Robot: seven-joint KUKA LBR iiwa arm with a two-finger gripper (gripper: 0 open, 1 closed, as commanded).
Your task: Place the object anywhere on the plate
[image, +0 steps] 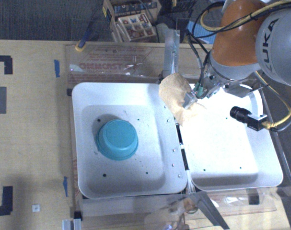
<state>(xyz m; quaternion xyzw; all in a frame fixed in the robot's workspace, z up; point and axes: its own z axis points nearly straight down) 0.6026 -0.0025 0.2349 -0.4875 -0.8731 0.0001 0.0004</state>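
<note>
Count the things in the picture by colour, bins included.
Blue: 1, the bowl
Tan: 1, the lump at the gripper
White: 2, the bin with the bowl and the bin beside it
Total: 4

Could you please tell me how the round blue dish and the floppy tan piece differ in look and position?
The round blue plastic dish has a smooth, regular outline; the floppy tan piece is irregular and crumpled. The dish sits in the middle of the left white bin; the tan piece straddles the seam between both bins, right at the gripper. Each is one plain colour.
</note>
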